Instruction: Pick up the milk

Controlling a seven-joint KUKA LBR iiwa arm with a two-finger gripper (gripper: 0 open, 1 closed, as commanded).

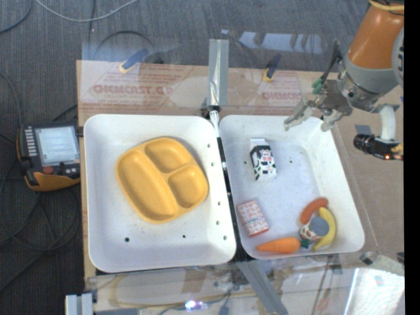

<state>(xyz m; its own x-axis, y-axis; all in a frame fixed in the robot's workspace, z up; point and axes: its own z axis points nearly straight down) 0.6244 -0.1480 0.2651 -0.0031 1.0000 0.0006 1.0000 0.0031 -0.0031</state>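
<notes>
The milk (pixel 262 159) is a small white carton with black cow patches, lying in the upper left part of the right bin (pixel 341 176). My gripper (pixel 308 118) hangs over the bin's far rim, up and to the right of the carton and well apart from it. Its two fingers are spread open with nothing between them.
The right bin also holds a pink checked packet (pixel 252 218), a carrot (pixel 279 245), and a banana with a red piece and a small toy (pixel 318 225) at its near right corner. A yellow divided plate (pixel 163 178) lies in the left bin (pixel 105 241).
</notes>
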